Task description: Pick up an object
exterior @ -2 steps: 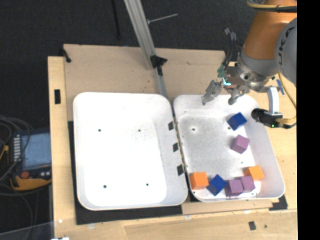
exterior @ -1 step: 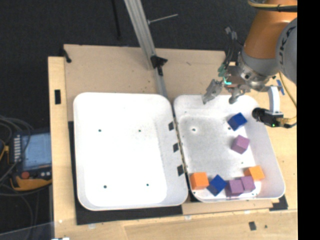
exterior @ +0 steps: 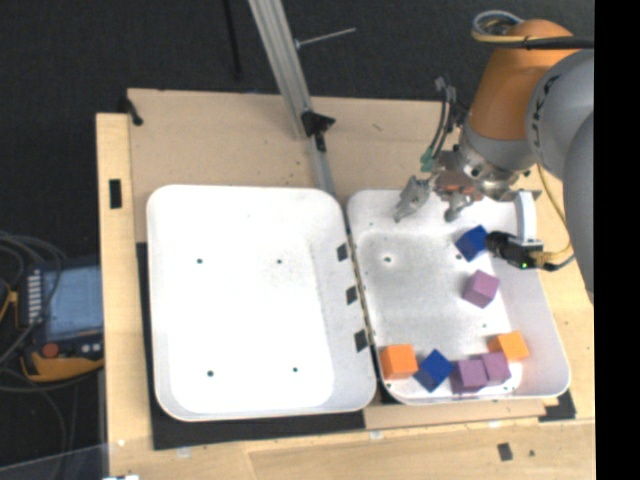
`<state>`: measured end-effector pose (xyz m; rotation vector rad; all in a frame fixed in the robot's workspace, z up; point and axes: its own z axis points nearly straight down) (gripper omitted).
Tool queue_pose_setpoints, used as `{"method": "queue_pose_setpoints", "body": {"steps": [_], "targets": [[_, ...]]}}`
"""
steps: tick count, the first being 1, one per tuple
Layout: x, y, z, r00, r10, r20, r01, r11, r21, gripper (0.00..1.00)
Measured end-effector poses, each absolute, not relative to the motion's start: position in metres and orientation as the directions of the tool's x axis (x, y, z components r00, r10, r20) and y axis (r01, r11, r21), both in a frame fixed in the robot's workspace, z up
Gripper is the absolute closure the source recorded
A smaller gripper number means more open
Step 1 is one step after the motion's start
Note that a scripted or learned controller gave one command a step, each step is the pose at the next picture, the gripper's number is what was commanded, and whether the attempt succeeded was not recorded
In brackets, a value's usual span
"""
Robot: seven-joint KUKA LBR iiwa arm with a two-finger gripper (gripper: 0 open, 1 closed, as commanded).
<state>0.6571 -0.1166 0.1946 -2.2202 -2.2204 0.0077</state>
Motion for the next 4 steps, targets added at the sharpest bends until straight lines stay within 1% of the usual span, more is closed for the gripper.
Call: {"method": "queue_pose_setpoints", "body": {"steps": [1,2,3,4], "targets": [[0.653,-0.121,0.132,0.002,1.000,-0.002,1.000,-0.002,-0.006,0.00],[0.652,-0.122,0.095,0.004,1.000,-0.002,1.000,-0.004,-0.003,0.00],[0.654,-0.123,0.109,0.008,1.000,-0.001,1.000,-0.008,0.005,1.00],[0.650,-0.130,0.158,0.001,1.000,-0.001,1.000,-0.001,0.006,1.00]]}}
